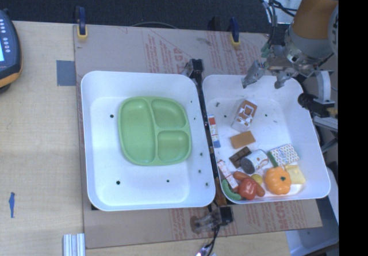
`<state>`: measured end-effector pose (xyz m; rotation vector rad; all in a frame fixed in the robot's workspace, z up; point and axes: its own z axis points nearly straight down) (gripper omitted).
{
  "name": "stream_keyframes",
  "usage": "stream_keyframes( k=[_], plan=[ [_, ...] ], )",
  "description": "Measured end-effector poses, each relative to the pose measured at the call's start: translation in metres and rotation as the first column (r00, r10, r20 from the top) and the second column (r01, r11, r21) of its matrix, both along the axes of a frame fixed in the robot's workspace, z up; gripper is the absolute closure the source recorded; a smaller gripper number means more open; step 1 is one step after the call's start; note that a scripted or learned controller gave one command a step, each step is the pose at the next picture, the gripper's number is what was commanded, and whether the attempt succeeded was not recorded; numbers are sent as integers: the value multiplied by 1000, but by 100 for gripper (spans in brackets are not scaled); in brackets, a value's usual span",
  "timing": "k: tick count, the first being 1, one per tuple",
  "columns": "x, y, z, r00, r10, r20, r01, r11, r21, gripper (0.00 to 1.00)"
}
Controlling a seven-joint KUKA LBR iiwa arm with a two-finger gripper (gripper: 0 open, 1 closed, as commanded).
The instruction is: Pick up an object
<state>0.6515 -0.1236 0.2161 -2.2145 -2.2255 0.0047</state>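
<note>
Cardboard-covered bench w/ two white bins. Gripper (267, 79) hovers over right bin's (319, 145) far edge, fingers spread apart, holding nothing. Small white/brown carton (244, 114) lies just below it, mid-bin; print too small to read. Green divided plate (154, 130) in left bin (103, 186).

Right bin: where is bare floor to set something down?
The shallow white right bin is bare along its far strip under the claw and beside the small white-and-brown carton. Its near end is crowded around the small orange pumpkin.
</note>
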Motion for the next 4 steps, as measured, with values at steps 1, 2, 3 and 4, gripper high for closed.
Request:
stream_keyframes(
  k=[1,2,3,4],
  plan=[
    [-66,29,-62,1000,-2,-12,2,1000,3,0],
    [-26,4,-120,1000,-1,-1,1,1000,-2,0],
    [6,-12,-124,1000,1,4,-1,1000,-1,0],
    [5,27,-124,1000,4,-1,-4,1000,1,0]
  ],
)
